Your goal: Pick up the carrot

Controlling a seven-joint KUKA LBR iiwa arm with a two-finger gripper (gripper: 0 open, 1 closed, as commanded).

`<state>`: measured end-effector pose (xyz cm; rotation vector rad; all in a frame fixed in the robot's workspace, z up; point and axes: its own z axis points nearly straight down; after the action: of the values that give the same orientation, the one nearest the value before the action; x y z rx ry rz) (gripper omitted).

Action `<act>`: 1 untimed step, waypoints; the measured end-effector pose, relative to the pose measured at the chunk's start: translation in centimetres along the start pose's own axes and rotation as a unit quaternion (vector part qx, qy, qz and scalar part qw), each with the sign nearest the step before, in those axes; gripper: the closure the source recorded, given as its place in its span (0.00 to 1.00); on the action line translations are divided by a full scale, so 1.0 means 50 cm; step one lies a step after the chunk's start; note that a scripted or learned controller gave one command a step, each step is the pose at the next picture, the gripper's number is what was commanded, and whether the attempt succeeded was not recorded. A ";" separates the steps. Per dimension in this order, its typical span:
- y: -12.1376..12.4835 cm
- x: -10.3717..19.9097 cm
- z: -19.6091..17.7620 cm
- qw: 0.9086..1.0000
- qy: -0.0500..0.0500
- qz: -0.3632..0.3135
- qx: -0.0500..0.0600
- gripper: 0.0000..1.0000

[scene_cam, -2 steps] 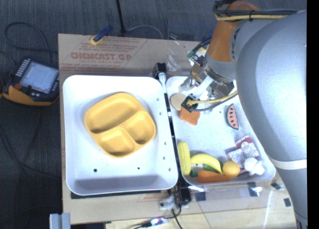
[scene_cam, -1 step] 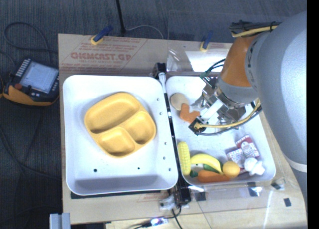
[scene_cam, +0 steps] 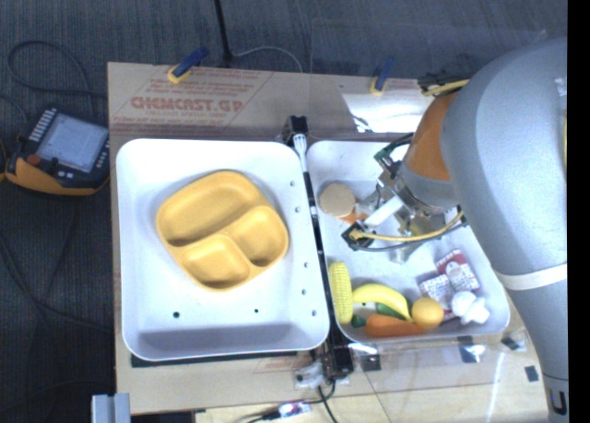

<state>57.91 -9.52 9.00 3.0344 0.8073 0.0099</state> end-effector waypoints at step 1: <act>0.126 0.105 -0.297 0.999 -0.003 -0.037 0.001 0.00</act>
<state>65.50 -12.39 23.90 3.0030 0.9176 -0.0018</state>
